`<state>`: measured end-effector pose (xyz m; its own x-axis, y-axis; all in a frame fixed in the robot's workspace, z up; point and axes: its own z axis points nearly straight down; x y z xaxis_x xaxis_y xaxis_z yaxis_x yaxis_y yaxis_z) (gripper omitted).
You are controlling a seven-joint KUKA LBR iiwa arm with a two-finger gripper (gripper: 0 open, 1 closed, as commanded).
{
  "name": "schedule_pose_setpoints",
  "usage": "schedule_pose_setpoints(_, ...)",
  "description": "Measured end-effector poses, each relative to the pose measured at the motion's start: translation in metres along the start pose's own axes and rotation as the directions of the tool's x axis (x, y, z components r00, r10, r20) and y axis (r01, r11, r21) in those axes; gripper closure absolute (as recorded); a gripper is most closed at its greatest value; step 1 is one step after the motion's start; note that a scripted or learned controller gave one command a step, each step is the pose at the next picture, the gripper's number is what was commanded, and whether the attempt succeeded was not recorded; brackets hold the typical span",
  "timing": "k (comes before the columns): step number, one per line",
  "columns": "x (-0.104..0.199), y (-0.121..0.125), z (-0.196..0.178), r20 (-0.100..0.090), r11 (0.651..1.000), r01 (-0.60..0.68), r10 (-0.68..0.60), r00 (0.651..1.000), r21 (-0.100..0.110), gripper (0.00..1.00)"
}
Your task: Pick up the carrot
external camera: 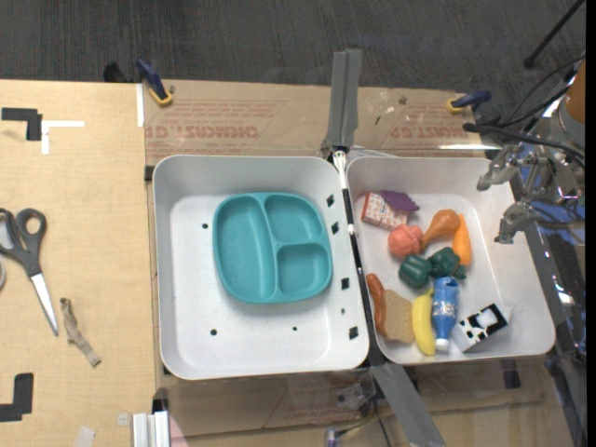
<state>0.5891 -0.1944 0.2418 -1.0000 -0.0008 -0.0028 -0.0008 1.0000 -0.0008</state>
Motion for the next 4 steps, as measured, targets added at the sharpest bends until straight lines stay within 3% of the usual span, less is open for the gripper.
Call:
schedule_pose_setpoints(1, 0.006, -0.001, 0.149, 0.000, 0.985, -0.171, 0.171, 0.985, 0.000, 0.00)
schedule_pose_setpoints(2, 0.004, 0.000, 0.138, 0.004, 0.986, -0.166, 0.166, 0.986, 0.001, 1.00)
schedule_pose_setpoints(3, 0.021, 0.058, 0.041, 0.002, 0.998, -0.061, 0.061, 0.998, 0.000, 1.00)
schedule_pose_setpoints(4, 0.038, -0.026, -0.036, 0.001, 1.000, 0.010, -0.010, 1.000, 0.000, 1.00)
